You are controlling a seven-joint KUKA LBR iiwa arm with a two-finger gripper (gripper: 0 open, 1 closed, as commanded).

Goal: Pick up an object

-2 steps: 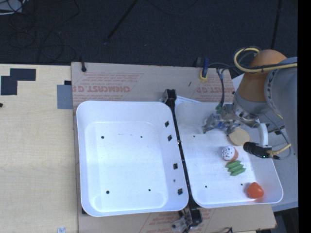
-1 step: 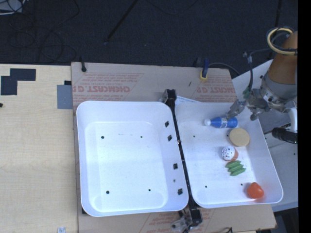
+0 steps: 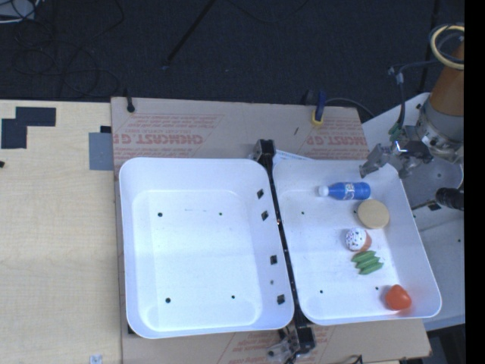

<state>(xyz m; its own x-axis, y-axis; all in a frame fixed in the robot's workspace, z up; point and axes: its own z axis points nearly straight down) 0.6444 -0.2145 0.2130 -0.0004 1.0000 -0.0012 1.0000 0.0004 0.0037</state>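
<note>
The right bin [image 3: 326, 294] holds several small objects. A blue bottle with a white cap [image 3: 346, 191] lies on its side near the bin's far edge. Below it sit a tan round disc [image 3: 373, 214], a white spotted ball with an orange patch [image 3: 356, 240], a green pod-shaped piece [image 3: 367, 262] and a red-orange object [image 3: 397, 298] in the near right corner. My gripper [image 3: 394, 158] hangs above the bin's far right corner, up and right of the bottle, its fingers spread open with nothing between them.
The left bin [image 3: 193, 317] lies beside the right one, with a black divider strip [image 3: 276, 233] between them. Both rest on a cardboard sheet [image 3: 220, 131]. A yellow-handled clamp [image 3: 318, 114] stands at the cardboard's far edge.
</note>
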